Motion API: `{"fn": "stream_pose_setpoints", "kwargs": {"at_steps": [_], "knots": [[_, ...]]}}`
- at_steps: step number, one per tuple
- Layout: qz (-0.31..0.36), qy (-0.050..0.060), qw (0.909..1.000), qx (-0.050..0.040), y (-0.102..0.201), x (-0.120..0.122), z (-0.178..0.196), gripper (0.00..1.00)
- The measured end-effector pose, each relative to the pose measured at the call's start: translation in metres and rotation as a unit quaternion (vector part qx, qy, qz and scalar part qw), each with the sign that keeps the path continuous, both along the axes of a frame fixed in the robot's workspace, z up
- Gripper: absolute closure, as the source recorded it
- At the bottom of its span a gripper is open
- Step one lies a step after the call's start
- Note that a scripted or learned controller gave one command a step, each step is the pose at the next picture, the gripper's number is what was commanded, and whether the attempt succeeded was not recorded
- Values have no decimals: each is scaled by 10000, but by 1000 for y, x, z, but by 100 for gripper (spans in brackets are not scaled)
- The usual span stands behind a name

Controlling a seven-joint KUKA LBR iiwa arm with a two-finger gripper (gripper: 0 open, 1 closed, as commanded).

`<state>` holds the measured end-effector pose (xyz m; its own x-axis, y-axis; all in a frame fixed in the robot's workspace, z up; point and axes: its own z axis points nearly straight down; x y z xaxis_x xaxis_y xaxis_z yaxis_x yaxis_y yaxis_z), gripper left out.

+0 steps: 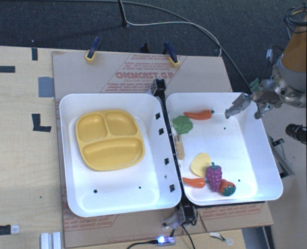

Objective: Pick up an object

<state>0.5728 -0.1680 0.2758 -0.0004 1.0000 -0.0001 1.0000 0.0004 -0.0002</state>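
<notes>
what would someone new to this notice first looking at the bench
The big yellow divided plate in the left bin stands out first, bright against the white. Next comes the cluster of toy food in the right bin: purple grapes near the front edge, and an orange carrot and a green leaf near the back. The gripper hangs over the right bin's far right corner, holding nothing.

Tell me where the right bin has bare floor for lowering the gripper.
The right bin's right half is bare, from below the gripper down to the near wall. The left side is crowded: chili, green leaf, yellow piece, purple grapes.
</notes>
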Motion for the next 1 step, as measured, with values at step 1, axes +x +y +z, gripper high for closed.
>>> {"fn": "stream_pose_setpoints", "kwargs": {"at_steps": [1], "knots": [[-1,38,10000,5,-11,19,-197,0]]}}
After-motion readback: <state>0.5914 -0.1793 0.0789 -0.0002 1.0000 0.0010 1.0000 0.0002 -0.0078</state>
